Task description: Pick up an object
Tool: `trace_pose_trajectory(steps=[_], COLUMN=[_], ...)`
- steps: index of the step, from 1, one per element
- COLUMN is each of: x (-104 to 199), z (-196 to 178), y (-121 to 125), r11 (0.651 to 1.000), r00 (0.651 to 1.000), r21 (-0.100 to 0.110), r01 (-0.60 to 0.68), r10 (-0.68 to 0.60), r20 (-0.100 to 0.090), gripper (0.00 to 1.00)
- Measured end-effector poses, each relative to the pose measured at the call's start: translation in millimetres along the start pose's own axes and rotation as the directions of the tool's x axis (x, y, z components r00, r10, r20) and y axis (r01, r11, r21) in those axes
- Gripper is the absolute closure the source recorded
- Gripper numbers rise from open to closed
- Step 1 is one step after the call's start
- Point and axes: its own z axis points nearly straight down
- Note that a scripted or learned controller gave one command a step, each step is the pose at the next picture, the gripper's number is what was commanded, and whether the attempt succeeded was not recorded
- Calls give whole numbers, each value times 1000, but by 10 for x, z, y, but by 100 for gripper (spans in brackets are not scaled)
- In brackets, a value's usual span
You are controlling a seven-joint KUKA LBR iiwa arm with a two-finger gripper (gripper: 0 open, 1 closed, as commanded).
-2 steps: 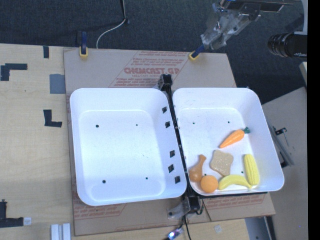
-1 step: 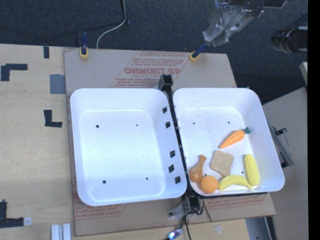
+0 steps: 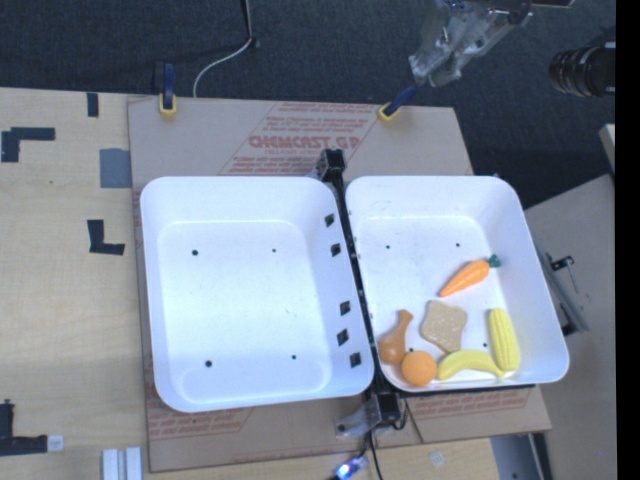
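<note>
Six toy foods sit in our right bin (image 3: 505,208): carrot (image 3: 466,277), bread slice (image 3: 443,325), corn cob (image 3: 503,339), banana (image 3: 468,365), orange (image 3: 418,369), drumstick (image 3: 397,338). Our gripper (image 3: 437,56) hangs above the bench's far edge, its grip state blurred beyond telling.

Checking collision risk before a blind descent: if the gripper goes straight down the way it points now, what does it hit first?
Probably nothing in the bins. The gripper hangs beyond the right bin's far rim, over the dark floor by the brown board's far edge, well clear of the carrot. Height is unclear from this slant.

Carrot (image 3: 465,277), bread (image 3: 443,325), corn (image 3: 503,339), banana (image 3: 468,365), right bin (image 3: 420,203)
</note>
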Motion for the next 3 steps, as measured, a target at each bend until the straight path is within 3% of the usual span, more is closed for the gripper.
trace_pose_trajectory(steps=[3], x=[11], z=[-293], y=[7], r11=[1000], r00=[1000], r21=[2], r01=[2], r10=[-2], r20=[0], gripper=[100])
